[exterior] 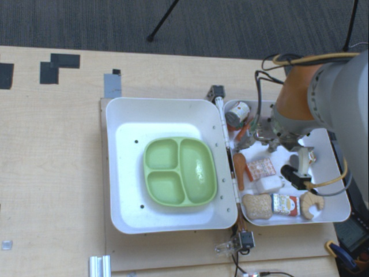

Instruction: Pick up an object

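Observation:
The right bin (337, 172) holds several small objects. A grey can (236, 114) lies in its far left corner, with a thin red-orange piece (241, 133) just below it. Along the left wall lies an orange carrot-like stick (238, 172). Beside it are a red-and-white packet (261, 167) and a white block (268, 183). Near the front edge sit a tan bread-like lump (258, 206), a small pack with a red label (283, 203) and a tan biscuit shape (312, 204). My gripper (270, 143) hangs low over the bin's upper middle, just above the packet.
The left bin (124, 172) carries a green divided plate (180, 172). The grey arm with its orange band (297, 94) covers the right bin's far right part. Bare wooden bench (52, 172) lies to the left of the bins.

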Controlling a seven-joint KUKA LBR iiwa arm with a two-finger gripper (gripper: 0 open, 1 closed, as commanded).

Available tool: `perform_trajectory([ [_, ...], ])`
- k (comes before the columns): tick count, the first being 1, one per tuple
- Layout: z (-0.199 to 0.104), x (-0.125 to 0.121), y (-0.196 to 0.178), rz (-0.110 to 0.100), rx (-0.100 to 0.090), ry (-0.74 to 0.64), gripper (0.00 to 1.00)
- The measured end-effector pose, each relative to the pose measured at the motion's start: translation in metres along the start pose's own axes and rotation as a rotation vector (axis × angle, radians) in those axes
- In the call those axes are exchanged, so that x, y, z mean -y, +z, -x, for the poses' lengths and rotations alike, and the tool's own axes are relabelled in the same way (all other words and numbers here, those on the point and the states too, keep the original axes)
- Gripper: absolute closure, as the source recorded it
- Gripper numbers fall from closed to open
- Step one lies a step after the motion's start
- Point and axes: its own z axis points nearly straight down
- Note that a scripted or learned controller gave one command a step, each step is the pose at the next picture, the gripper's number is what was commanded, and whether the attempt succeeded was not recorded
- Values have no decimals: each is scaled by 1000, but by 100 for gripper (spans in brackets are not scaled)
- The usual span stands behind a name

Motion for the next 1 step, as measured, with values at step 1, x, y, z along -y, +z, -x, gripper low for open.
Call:
perform_trajectory([
  [1, 9, 60, -1, 3, 1, 1, 0],
])
